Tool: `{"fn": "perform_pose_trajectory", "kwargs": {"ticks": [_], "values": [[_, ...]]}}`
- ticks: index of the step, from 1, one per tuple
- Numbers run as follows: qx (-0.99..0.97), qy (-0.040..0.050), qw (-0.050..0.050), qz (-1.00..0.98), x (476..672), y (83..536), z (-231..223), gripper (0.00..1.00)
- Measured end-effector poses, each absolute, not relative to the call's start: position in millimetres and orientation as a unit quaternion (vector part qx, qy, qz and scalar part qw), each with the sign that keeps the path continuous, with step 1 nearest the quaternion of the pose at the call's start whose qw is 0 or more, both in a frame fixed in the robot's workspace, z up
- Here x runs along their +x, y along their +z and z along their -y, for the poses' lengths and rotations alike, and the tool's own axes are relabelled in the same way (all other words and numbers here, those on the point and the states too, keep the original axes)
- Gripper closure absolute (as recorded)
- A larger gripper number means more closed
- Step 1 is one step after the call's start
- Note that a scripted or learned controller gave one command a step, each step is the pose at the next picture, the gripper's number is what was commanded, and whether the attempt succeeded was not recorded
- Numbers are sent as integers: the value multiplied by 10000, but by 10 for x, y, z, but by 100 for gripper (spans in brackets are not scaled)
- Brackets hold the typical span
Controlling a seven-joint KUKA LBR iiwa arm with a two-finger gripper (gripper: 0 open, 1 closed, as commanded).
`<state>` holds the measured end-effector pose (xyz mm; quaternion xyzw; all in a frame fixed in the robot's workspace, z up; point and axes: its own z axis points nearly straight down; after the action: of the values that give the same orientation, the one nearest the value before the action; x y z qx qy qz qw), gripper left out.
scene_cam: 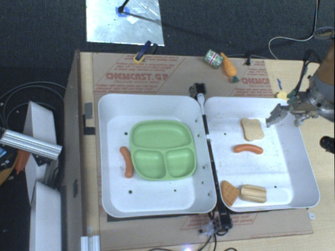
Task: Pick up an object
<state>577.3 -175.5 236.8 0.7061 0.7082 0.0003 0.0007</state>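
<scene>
A brown cardboard sheet [157,72] covers the bench, on a dark floor, and two white bins lie on it side by side. The left bin [112,140] contains a green divided plate [162,149] in its middle, and a small sausage [126,161] lies just beside the plate at 9 o'clock of it; its long axis goes from 12 to 6 o'clock.

The right bin [301,161] contains four toy foods. A toast slice [253,129] lies at about 12 o'clock of the bin's centre. A second sausage [247,149] lies near the centre, just under the toast, and its long axis goes from 9 to 3 o'clock. At the bin's 6 o'clock side a waffle-like wedge [229,192] and a bread roll [253,193] lie touching one another.

The arm [319,95] enters at 3 o'clock, low and almost horizontal. Its gripper [276,116] points toward 9 o'clock above the upper right part of the right bin, near the toast but apart from it. Nothing is seen between the fingers; how wide they stand I cannot tell.

On the cardboard at 12 o'clock lie a small can [213,58] and a toy carrot [229,67].
</scene>
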Motion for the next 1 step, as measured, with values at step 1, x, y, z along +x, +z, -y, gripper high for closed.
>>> {"fn": "perform_pose_trajectory", "kwargs": {"ticks": [1], "values": [[7056, -1, -2, -7086, 5833, 1539, 1588, 0]]}}
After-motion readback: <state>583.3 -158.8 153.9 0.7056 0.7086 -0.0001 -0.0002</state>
